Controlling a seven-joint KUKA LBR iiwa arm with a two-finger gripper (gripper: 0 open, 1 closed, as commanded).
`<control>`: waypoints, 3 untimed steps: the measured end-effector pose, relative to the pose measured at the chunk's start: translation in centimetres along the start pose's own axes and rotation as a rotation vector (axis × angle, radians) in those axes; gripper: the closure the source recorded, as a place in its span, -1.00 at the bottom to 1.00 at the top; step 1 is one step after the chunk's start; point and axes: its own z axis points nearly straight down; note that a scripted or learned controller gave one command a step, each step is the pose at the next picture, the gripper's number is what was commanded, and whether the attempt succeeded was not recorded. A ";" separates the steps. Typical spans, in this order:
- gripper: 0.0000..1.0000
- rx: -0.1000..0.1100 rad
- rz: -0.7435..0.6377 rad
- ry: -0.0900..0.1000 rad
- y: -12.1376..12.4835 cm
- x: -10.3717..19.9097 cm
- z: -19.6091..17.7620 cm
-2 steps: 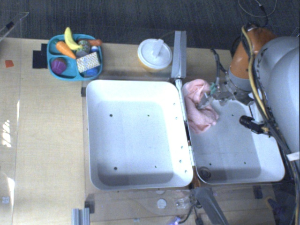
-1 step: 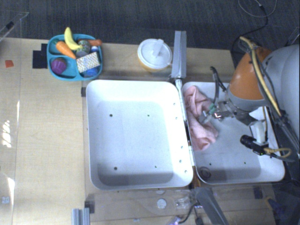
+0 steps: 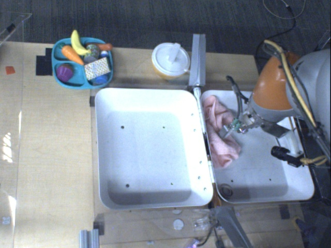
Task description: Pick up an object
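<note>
From the camera view above, we see two white bins side by side on the tabletop [image 3: 46, 154]. The left bin [image 3: 150, 149] has nothing in it that we can see. The right bin [image 3: 269, 180] holds a pink cloth [image 3: 220, 133], all crumpled up along its left wall. We think the cloth is the thing to pick up, since it is the only thing lying in the bins.

The grey arm [image 3: 310, 87] with its orange band reaches in from the right. Its gripper [image 3: 234, 128] is down low, right at the right edge of the cloth and seeming to touch it. We cannot tell if the jaws are open or closed, because the spot is small and blurry. We also cannot tell if any cloth is caught between them.

We think the arm is low like this because it is trying to grab a fold.

Behind the bins sit a blue tray of toy food [image 3: 83, 61] and a white lidded cup [image 3: 170, 60]. They are well apart from the arm.
</note>
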 end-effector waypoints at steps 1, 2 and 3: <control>-1.00 0.015 -0.143 0.009 6.0 -2.5 0.2; 1.00 0.003 -0.147 0.002 6.4 -2.5 -1.0; 1.00 0.010 -0.011 0.006 7.9 -0.9 -9.3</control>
